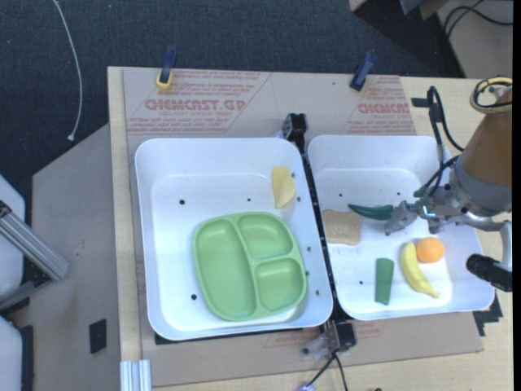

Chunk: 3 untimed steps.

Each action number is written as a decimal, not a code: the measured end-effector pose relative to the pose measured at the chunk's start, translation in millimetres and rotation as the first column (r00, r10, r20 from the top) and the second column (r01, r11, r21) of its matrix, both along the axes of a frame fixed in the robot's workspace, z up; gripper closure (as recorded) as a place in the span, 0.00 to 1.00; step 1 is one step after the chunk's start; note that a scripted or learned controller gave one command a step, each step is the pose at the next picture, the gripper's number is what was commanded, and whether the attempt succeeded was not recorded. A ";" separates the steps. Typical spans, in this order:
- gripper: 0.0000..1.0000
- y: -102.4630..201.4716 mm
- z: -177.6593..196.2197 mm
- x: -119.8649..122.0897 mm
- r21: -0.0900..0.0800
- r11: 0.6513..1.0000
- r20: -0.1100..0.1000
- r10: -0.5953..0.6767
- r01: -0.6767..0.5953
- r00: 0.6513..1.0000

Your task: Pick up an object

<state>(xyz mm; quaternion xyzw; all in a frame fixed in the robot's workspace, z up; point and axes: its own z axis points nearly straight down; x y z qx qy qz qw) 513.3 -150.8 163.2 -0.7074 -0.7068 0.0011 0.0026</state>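
**Hovering over the right bin, nothing picked yet**

My gripper (400,217) hangs low over the right shallow white plastic bin (358,149), near its middle, beside the tail of a dark green chili-shaped pepper (371,211). Whether my jaws stand open or closed I cannot tell; they are too small and dark against the bin floor. Nothing shows between them.

The candidates lie scattered flat: a pale tan bread-like slab (342,228) against the left wall, an upright-lying green rectangular block (383,280), a yellow plastic banana (417,270) touching a small orange ball (430,251). I judge the pepper the likeliest target, being nearest.

The left white bin (151,165) holds a light green divided plate (244,264) and a pale yellow wedge (282,187), both well apart from me.
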 end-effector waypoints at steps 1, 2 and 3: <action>0.00 3.7 -63.9 -2.4 0.001 1.000 -0.003 0.001 -0.001 1.000; 0.00 4.2 -79.7 -2.9 0.000 1.000 0.001 0.000 0.000 1.000; 1.00 4.2 -68.1 -1.9 -0.002 1.000 0.006 0.000 0.000 1.000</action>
